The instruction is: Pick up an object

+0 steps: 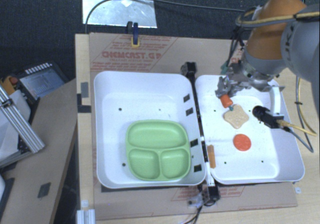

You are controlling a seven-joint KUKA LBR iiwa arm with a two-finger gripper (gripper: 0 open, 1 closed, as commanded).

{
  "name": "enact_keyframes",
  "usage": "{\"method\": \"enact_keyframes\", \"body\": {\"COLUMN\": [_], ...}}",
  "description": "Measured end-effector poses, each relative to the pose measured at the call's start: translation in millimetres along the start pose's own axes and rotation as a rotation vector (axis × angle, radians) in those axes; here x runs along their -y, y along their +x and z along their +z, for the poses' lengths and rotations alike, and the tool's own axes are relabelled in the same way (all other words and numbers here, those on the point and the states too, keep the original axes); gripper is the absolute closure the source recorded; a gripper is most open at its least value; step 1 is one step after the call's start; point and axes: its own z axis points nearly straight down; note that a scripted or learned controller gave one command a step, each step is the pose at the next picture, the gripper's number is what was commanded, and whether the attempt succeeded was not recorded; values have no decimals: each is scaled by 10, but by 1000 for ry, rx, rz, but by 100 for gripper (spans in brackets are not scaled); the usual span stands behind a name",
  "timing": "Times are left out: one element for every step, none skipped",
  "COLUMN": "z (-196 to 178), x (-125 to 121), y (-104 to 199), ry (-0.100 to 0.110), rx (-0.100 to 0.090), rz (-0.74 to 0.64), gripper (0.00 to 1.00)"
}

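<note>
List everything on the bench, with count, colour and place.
left bin: one, white, view's left
right bin: one, white, view's right
divided plate: one, green, left bin's front
biscuit-like piece: one, beige, right bin's middle
disc: one, red-orange, right bin, in front of that piece
small chunk: one, orange, right bin's back part
stick: one, orange, right bin's left edge
arm: one, grey and orange, from view's right
gripper: one, grey, just above the small chunk

Probably a lab: robot arm point(278, 24), bins point(145, 92).
</note>
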Motion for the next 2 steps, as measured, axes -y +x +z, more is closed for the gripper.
{"method": "enact_keyframes", "body": {"z": [-120,-188], "x": [108,209], "y": [534,1094], "ry": [-1,-1], "rx": [-1,-1], "rz": [-2,-2], "gripper": [100,100]}}
